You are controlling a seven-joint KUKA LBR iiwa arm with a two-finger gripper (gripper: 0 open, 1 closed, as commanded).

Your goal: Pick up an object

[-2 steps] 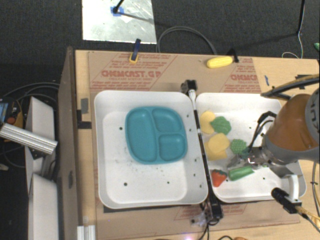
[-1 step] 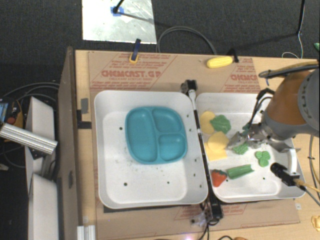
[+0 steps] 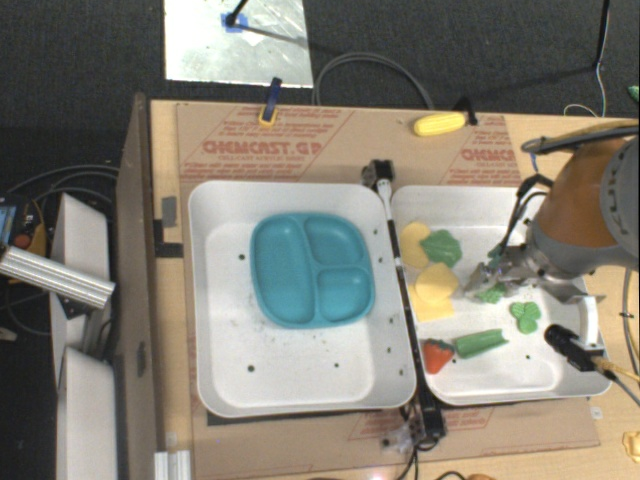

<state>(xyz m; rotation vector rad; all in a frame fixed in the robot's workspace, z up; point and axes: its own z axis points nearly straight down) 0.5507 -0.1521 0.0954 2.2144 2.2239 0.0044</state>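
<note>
From the overhead camera I have the arm (image 3: pixel 590 203) reaching in from the right and dipped into the right bin (image 3: pixel 470 200), with the gripper (image 3: pixel 497 276) down low among the toy food; a small green piece (image 3: pixel 489 294) sits right at its tip, but I cannot tell whether it is pinched or only touched, and the pincer's state is not something I can make out from here. The candidates are crowded: a green leafy piece (image 3: pixel 442 247) and a yellow piece (image 3: pixel 412 238) up near the divider, a pale yellow block (image 3: pixel 434 293) just beside the gripper's left, another green piece (image 3: pixel 525 315) close on the other side, a green pepper (image 3: pixel 479 343) and a red piece (image 3: pixel 436 356) nearer the front wall. My worry is the crowding: a close here could catch an edge of the yellow block along with the green bit, or just shove things sideways and come up with nothing. The small green piece looks thin and could slip out on the lift. The left bin (image 3: pixel 215 298) holds a blue divided plate (image 3: pixel 311 269), well apart and not at risk.
</note>
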